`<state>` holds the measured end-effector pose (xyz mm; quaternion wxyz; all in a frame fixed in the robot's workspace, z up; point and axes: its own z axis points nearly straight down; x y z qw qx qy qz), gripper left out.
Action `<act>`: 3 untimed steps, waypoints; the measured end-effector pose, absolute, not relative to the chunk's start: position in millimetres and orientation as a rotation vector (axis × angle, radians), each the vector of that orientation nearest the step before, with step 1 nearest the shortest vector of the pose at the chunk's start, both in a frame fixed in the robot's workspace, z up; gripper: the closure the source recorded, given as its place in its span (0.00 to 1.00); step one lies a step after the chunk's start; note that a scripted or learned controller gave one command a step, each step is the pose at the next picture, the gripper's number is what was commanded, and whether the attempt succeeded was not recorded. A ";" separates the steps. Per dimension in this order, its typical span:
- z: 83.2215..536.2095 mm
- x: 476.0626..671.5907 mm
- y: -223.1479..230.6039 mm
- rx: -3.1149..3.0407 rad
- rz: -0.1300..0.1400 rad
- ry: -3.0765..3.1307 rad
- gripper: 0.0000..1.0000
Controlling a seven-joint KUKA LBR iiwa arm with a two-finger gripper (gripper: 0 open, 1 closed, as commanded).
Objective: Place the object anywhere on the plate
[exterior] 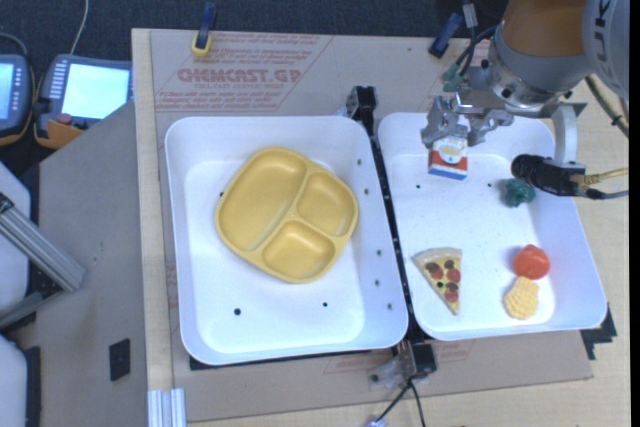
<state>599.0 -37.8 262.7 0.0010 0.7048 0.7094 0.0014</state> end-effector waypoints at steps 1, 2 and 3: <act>249.2 609.5 23.2 2.214 0.004 2.229 1.00; 235.1 617.4 69.5 2.216 0.003 2.227 1.00; 239.6 615.0 122.9 2.214 0.005 2.228 1.00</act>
